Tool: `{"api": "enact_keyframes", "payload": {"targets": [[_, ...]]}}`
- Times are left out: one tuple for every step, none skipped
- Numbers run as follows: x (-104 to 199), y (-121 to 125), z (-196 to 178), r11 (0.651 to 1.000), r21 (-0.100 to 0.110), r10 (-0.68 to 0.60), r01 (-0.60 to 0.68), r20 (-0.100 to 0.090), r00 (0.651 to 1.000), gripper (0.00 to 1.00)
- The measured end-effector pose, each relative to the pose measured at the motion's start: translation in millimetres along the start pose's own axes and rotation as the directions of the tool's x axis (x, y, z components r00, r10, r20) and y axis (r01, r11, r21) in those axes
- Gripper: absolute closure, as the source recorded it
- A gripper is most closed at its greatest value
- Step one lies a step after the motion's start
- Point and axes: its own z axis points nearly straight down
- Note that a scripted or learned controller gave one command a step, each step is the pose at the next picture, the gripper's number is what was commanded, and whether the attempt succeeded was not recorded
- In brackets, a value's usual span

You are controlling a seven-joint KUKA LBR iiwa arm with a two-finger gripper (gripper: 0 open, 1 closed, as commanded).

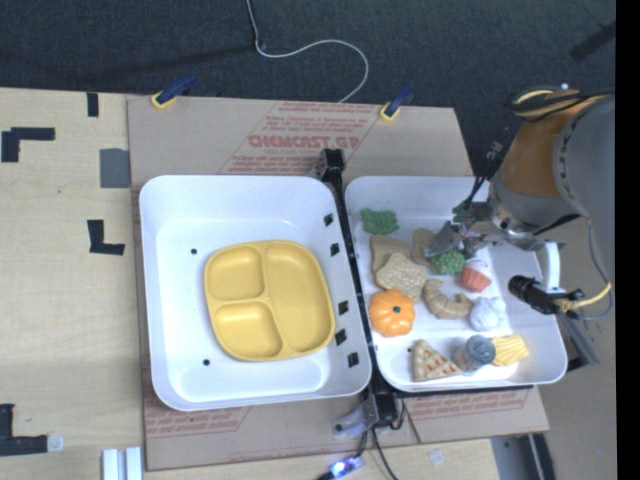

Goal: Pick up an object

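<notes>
Sitting in L bin [165, 208]: yellow divided tray [268, 299] w/ three compartments, roughly centred on bin floor, slightly tilted in plan. Bins touch at a black-clipped seam down the middle; both rest on a cardboard sheet [300, 138] w/ red print, held by blue/yellow clamps at the far edge.

R bin [540, 373] holds toy foods, L to R: green leafy piece [379, 220] near far-left corner; tan bread-like piece [398, 271] below it; orange pumpkin [392, 312] just beside the seam, touching bread's lower edge. Pizza/waffle wedge [431, 361] at near edge. Tan curved piece [444, 302] mid-bin. Grey round item [478, 351] beside yellow corn [509, 348], touching. Green broccoli-like piece [450, 262] right under gripper, red-orange piece [475, 279] just beside it, white item [487, 314] below that.

Gripper [447, 243] is down in R bin over the green broccoli-like piece, fingers splayed apart, dark tips either side of a tan piece and the green one; nothing seen clamped between them, so reads as released. Arm w/ orange band [530, 158] comes in from R, over bin's far-right rim.
</notes>
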Motion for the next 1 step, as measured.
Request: {"api": "enact_keyframes", "payload": {"targets": [[11.1, 3.1, -54.0, 1.000, 0.000, 0.000, 0.000, 0.000, 1.000, 1.00]]}}
